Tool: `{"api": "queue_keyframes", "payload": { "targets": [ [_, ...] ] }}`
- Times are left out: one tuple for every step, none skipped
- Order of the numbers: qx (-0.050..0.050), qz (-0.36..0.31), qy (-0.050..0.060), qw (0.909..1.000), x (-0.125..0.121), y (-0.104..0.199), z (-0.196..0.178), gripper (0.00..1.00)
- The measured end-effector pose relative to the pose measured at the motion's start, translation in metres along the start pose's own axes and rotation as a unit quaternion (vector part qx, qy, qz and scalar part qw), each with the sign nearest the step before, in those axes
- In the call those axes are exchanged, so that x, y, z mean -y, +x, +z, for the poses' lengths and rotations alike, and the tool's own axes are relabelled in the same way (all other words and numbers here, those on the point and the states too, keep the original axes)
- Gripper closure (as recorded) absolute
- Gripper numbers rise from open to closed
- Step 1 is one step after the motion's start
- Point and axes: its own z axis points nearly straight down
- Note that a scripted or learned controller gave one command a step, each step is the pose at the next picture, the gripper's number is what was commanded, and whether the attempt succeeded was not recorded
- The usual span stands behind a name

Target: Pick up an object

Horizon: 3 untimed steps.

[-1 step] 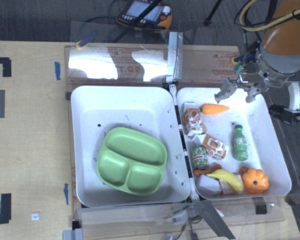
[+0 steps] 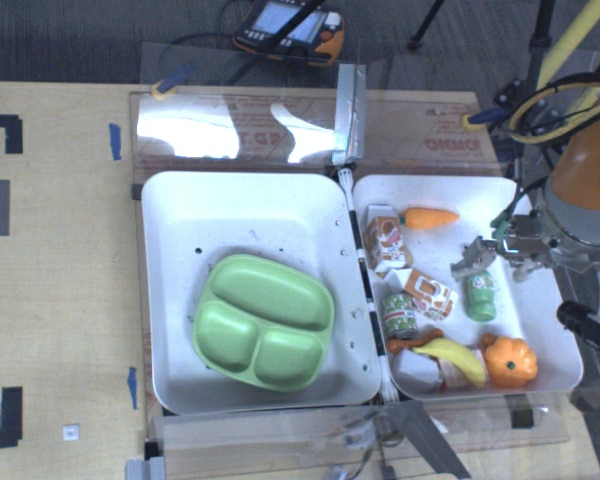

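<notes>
Camera view: gripper (image 2: 480, 259) is hanging open and empty over the right bin (image 2: 570, 368), just above the green bottle (image 2: 480, 296) lying beside the carrot (image 2: 430, 218) and pumpkin (image 2: 510, 361), seemingly lining up a grasp.

The right bin (image 2: 565, 368) holds the pickable things. A carrot (image 2: 430, 218) lies sideways at its far side, beside a small carton (image 2: 386, 243). A green bottle (image 2: 479, 295) stands mid-bin, with a white-and-orange packet (image 2: 429, 295) and a green-labelled can (image 2: 400, 315) to its left. A banana (image 2: 452, 359) and an orange pumpkin (image 2: 509, 360) lie at the near edge.
</notes>
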Motion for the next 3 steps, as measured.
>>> {"api": "queue_keyframes", "payload": {
  "targets": [
    [-0.001,-0.033,0.001,0.9995,-0.004,-0.035,0.025,0.0],
    [-0.001,-0.079,0.001,0.9969,-0.025,-0.02,0.071,0.0],
    [0.002,-0.114,-0.006,0.9935,-0.056,0.023,0.084,0.0]
  ]
}}
